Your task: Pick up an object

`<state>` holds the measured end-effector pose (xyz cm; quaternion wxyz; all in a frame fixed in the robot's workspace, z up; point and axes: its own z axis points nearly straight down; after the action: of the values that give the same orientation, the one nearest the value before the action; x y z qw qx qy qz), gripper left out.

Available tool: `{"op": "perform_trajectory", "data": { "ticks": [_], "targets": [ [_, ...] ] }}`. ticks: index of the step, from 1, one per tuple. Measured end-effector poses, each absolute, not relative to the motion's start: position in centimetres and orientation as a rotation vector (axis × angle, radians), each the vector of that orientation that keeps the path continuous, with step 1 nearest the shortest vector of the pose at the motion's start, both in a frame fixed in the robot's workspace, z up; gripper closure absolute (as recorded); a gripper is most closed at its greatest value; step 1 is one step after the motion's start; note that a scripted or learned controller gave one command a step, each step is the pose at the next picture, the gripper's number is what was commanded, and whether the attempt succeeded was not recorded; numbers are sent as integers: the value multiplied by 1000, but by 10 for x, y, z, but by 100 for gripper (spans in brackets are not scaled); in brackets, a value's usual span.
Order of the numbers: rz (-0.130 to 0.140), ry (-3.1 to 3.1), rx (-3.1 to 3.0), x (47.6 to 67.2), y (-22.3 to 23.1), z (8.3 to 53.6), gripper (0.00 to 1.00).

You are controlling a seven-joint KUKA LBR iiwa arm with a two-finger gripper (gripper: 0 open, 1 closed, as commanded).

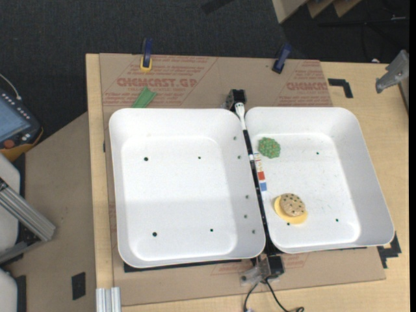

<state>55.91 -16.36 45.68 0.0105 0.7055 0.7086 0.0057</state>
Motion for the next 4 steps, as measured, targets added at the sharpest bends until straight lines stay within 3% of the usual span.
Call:
{"op": "perform_trajectory", "data": {
  "ticks": [1, 2, 3, 4],
  "targets": [
    [10, 2217, 2211, 511, -142, 541, 0],
    [-5, 2233, 2218, 547, -80, 488, 0],
    [8, 2215, 2219, 481, -91, 539, 0],
    [-2, 2230, 2216, 509, -30, 520, 0]
  ]
}}
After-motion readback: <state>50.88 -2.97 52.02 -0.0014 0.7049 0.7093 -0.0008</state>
